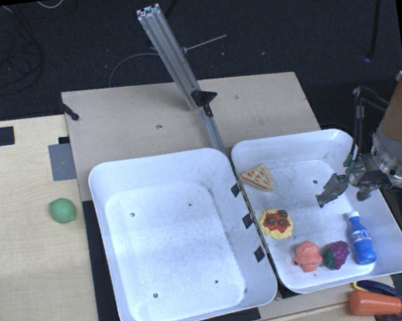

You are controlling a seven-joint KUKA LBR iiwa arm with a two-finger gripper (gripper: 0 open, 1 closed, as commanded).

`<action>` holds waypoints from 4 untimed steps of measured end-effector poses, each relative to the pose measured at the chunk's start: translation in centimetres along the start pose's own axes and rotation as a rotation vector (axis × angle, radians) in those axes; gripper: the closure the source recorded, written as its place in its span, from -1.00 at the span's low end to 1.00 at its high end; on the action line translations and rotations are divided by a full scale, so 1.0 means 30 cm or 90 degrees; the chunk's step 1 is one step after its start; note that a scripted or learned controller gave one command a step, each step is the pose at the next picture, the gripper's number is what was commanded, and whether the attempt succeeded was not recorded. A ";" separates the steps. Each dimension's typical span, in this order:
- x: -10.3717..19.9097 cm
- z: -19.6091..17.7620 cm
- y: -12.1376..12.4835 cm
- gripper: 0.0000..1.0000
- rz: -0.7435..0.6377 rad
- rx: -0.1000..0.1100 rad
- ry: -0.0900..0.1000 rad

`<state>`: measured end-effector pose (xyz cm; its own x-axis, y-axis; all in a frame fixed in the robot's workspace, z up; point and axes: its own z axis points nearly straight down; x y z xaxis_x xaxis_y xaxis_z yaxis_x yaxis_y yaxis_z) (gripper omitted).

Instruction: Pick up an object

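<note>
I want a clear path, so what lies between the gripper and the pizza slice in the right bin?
In the camera view, bare white bin floor lies between the gripper and the pizza slice; no object sits on that stretch.

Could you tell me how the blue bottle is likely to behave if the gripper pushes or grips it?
The blue bottle lies on its side, so its round body would probably roll when nudged. It looks like smooth plastic, so it may slip between fingers. It is small, likely light, and sits near the bin wall, which could stop it.
</note>
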<state>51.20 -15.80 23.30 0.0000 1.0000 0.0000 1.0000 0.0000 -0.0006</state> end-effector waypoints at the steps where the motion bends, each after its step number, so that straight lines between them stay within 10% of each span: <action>1: -0.028 0.178 0.014 -1.00 0.000 0.003 0.001; 3: -0.010 0.473 0.004 -1.00 0.000 0.000 0.000; 4: -0.014 0.434 0.006 1.00 0.001 -0.002 -0.001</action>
<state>51.37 -16.21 10.28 0.0019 1.0000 -0.0009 1.0000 -0.0019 0.0032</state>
